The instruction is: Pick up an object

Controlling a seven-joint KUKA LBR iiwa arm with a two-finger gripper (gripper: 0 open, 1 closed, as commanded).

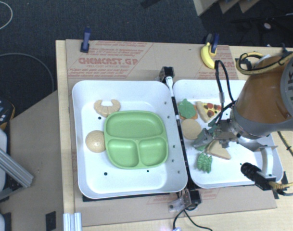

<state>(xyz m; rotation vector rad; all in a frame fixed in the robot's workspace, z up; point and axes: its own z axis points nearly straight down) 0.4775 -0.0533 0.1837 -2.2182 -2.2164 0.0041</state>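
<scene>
My gripper [207, 139] reaches down into the right bin [223, 177], its dark fingers spread just above a tan wedge-shaped toy [220, 152]. A green broccoli toy [204, 162] lies just below the fingers. A round tan cookie [190, 128] sits to the upper left of them. Further back lie a green leafy piece [187, 109] and a pizza slice [208, 110]. Nothing shows between the fingers.
The left bin [88, 174] holds a green divided plate [136, 139], a round tan bun [95, 141] and a pale croissant-like ring [107, 107]. A yellow banana [207, 56] lies on the bench behind the right bin. Cables cross the right bin's back.
</scene>
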